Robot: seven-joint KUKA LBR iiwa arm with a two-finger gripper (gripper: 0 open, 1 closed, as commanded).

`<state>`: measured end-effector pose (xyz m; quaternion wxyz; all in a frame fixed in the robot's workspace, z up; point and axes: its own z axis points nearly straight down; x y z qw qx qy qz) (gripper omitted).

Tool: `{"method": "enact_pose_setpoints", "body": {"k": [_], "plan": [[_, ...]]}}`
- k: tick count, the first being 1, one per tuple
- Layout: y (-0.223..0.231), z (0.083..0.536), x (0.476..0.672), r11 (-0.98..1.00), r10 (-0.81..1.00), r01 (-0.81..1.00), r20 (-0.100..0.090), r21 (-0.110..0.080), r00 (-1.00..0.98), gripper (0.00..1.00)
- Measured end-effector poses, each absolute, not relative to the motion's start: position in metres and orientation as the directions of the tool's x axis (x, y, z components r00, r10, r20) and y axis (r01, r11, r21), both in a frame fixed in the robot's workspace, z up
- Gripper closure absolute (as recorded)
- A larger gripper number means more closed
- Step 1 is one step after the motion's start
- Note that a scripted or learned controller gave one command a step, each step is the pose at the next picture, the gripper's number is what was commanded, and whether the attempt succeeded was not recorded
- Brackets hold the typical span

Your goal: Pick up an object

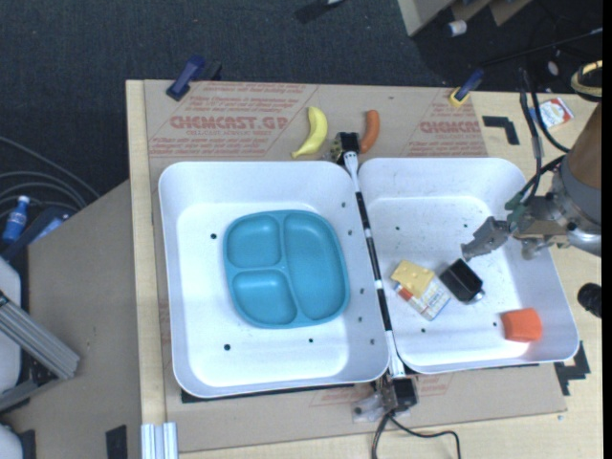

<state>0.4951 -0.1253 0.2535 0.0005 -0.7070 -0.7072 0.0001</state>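
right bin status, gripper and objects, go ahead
Gripper above right bin, nothing held. Black block, yellow box, orange block on bin floor. Black block nearest, nothing blocking it.

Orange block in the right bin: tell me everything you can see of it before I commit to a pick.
The orange block is a small, chunky piece with rounded corners and a matte look, plastic or foam by appearance. It lies flat in the near right corner of the right bin, close to the bin's wall; whether it touches the wall is unclear. It lies apart from the black object and the yellow card packet. The end effector is farther back over the bin, not touching it.
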Motion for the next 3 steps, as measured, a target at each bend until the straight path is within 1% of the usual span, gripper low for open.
{"method": "enact_pose_setpoints", "body": {"k": [1, 2, 3], "plan": [[-0.160, 0.136, 0.479, -0.001, 1.000, 1.000, 0.000, -0.001, 0.001, 0.00], [-0.122, 0.087, 0.497, 0.000, 1.000, 1.000, 0.001, 0.001, 0.000, 0.00], [-0.121, 0.098, 0.498, 0.000, 1.000, 1.000, 0.001, 0.007, 0.000, 1.00]]}}
